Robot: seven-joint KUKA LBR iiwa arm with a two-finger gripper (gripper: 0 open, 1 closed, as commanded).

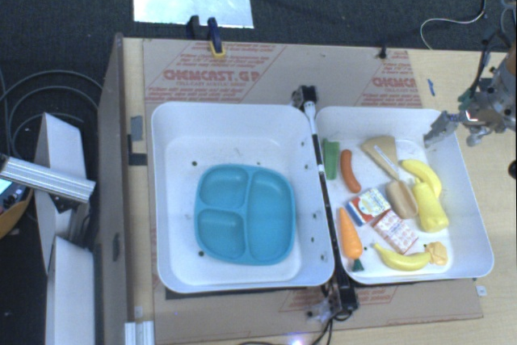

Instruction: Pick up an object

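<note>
- Nearest the camera, along the front wall of the right bin [477,254], a yellow banana [401,258] is seen lying flat, with a small orange piece [437,252] just beside its right end.
- An orange carrot [350,235] is laid lengthwise near the divider between the bins, and a red-and-white carton [396,231] lies between it and the banana.
- A second small carton [370,204] is found just behind, touching or nearly touching a tan bread roll [401,198].
- A yellow pepper-like piece [430,208] and another banana [423,174] are placed at the right side of the heap.
- Farther back, a red sausage [349,170], a green strip [330,158] and a tan wedge [381,151] are seen.
- In the left bin [174,141], a blue divided plate [245,213] is set flat.
- The gripper [456,128] is held over the far right corner of the right bin, apart from all the toys; nothing is seen between its fingers, and whether it is spread or closed cannot be told.
- Both bins are carried on a brown board [242,69] on the table.
</note>
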